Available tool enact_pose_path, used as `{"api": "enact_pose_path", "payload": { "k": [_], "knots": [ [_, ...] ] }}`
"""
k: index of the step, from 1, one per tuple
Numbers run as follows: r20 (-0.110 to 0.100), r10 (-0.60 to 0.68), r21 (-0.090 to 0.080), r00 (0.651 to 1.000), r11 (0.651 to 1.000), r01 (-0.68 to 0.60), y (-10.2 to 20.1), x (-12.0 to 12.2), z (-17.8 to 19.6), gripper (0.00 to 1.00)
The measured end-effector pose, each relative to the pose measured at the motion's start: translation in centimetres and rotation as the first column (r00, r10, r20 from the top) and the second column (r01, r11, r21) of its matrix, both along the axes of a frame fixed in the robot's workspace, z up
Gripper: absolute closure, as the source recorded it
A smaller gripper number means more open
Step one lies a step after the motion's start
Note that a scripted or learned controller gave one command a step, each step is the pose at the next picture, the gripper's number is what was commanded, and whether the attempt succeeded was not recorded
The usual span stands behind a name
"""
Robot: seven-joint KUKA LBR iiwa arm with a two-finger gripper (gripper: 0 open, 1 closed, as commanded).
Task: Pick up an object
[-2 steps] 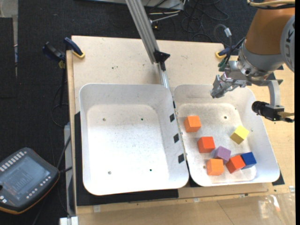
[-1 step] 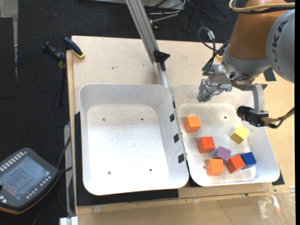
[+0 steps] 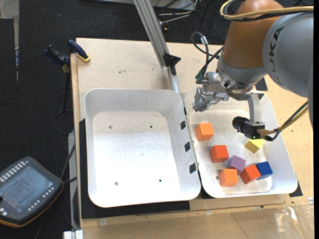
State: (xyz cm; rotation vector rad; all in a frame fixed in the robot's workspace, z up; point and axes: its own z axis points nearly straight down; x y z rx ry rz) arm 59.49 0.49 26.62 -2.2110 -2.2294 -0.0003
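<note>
Looking down on the bench, you see two white bins side by side: the left bin (image 3: 134, 148) and the right bin (image 3: 281, 163). You can count seven blocks in the right bin: three orange (one (image 3: 204, 131) near the bin's upper left, one (image 3: 219, 153) below it, one (image 3: 229, 177) at the front), one red (image 3: 250, 173), one blue (image 3: 264, 169), one purple (image 3: 236, 163) and one yellow (image 3: 254, 145). The purple, red, blue and front orange blocks sit close together (some touching, it seems). The gripper (image 3: 203, 102) hangs over the right bin's upper left corner, just above the first orange block and apart from it. Whether it is released or clenched you cannot tell; nothing shows between its tips. A handheld pendant (image 3: 25, 190) lies at the lower left, off the bench.
</note>
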Motion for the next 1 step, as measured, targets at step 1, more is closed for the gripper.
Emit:
{"api": "enact_pose_path", "payload": {
  "k": [1],
  "knots": [
    [-0.001,0.0,0.0,1.0,1.0,0.0,4.98,-2.36,-0.07,1.0]
  ]
}}
